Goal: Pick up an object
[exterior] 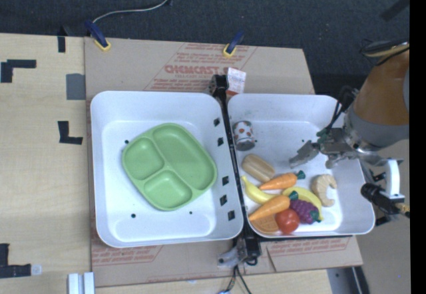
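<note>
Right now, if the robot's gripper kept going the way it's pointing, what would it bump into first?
The gripper points left and slightly down, so probably the upper carrot or the bread roll. Its height above them is unclear from this view, so it might pass over.

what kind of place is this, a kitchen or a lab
Most likely a robotics lab bench, not a kitchen: a grey and orange arm reaches over two white bins, the food is toy food, and the bins sit on clamped cardboard.
</note>
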Available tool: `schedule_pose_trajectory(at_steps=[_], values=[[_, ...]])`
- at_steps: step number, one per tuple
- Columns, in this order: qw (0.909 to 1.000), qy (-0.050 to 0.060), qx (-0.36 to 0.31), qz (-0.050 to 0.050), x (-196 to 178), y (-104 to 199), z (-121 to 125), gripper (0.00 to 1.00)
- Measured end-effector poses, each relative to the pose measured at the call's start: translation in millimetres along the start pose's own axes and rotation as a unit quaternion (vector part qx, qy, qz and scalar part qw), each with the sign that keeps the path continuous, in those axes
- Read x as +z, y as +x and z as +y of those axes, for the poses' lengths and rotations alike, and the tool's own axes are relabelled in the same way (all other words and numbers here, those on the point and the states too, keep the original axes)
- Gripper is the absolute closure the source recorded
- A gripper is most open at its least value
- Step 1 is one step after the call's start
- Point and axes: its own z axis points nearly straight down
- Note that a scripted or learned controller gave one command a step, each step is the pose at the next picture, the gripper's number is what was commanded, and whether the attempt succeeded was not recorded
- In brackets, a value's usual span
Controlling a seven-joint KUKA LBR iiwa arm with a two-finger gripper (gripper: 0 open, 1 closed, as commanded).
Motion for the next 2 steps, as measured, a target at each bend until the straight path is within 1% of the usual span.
schedule_pose_trajectory(at_steps=[1, 2], values=[[1.0000, -0.001, 0.000, 0.001, 91.5, 31.0, -12.4, 0.00], [1.0000, -0.001, 0.000, 0.002, 81.7, 32.0, -12.1, 1.00]])
